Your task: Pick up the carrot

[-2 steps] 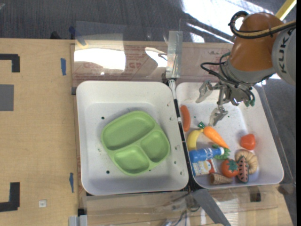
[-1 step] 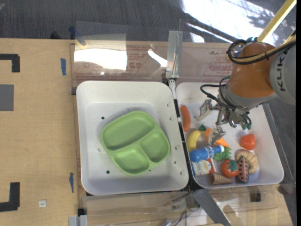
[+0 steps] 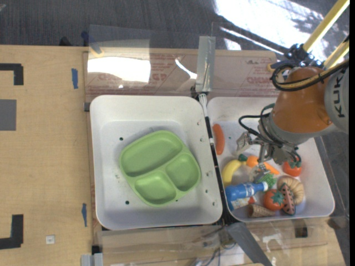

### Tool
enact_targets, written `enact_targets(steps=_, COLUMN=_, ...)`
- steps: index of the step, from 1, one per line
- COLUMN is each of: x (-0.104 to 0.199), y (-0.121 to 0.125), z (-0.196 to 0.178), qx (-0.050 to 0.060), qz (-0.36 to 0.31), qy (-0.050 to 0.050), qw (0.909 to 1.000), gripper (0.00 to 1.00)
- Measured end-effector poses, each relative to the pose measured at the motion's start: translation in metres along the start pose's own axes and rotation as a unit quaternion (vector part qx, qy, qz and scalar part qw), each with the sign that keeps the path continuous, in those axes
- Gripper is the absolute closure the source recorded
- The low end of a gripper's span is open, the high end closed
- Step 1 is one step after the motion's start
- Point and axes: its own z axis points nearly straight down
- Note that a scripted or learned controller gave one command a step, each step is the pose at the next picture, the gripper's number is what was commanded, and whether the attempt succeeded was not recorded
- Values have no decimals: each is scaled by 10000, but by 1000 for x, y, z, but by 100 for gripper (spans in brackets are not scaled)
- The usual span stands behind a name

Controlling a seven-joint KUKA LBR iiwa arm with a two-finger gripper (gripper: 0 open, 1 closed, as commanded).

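The gripper (image 3: 265, 158), fingers' spacing unclear, hangs over the crowded right bin (image 3: 327, 187); the small orange carrot (image 3: 270, 167) lies at its 4 o'clock.

Two white bins on a tan bench (image 3: 44, 165): the left bin (image 3: 105, 121) carries a lime-green divided plate (image 3: 160, 167), plain, no pattern. In the right bin (image 3: 319, 170) colour crowds in: an orange-red sausage-shaped piece (image 3: 219, 139) by the left wall, a yellow banana (image 3: 231, 169), a blue bottle with a white cap (image 3: 243, 193), a red tomato (image 3: 272, 199) with green top, an orange carrot (image 3: 270, 168) with green leaves, a tan pretzel (image 3: 294, 186). Above them, the arm's orange band (image 3: 302, 110) and grey wrist. Blue tape marks (image 3: 74, 77) dot the bench.
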Motion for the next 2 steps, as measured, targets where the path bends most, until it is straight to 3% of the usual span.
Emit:
enact_targets(steps=1, x=55, y=9, z=-5, qx=54, qz=18, qy=-143, qw=9999, gripper=0)
enact_targets(steps=2, x=55, y=11, z=-15, qx=46, qz=0, qy=-120, qw=9999, gripper=100)
